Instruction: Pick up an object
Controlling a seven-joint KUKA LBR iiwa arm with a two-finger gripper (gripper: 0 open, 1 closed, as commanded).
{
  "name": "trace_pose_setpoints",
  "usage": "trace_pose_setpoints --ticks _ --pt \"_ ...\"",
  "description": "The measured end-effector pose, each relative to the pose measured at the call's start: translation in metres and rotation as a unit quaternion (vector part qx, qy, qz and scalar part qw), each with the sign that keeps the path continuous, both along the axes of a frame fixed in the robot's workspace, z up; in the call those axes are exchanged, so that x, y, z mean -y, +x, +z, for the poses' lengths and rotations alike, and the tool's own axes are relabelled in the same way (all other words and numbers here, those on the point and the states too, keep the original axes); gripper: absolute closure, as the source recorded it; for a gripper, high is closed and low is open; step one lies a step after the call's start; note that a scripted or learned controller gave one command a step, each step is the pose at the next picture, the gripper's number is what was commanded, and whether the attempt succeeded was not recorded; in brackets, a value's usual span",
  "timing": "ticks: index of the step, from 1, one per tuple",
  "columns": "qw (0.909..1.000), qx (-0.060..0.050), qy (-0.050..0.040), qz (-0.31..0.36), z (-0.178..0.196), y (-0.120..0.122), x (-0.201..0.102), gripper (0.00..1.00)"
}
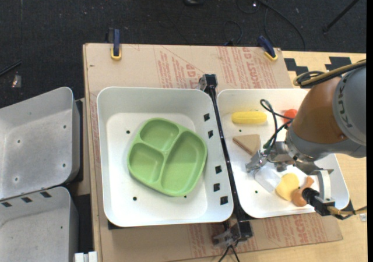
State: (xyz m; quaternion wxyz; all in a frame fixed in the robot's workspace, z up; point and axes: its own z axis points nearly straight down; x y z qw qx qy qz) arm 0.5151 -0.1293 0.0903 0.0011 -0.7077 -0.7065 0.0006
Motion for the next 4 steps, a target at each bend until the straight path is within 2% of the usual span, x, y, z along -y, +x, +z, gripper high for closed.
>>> trace_pose_setpoints --ticks 1,2,3,4 --pt "1.0000 0.001 -0.0001 -0.001 0.012 0.000 0.000 1.00" --pt "1.0000 0.003 -0.0008 0.002 0.054 0.003 0.000 1.00" --pt "1.0000 0.004 -0.0012 0.002 0.112 0.009 0.007 1.00" --pt "1.0000 0.004 -0.0010 0.003 0.167 0.018 0.000 1.00"
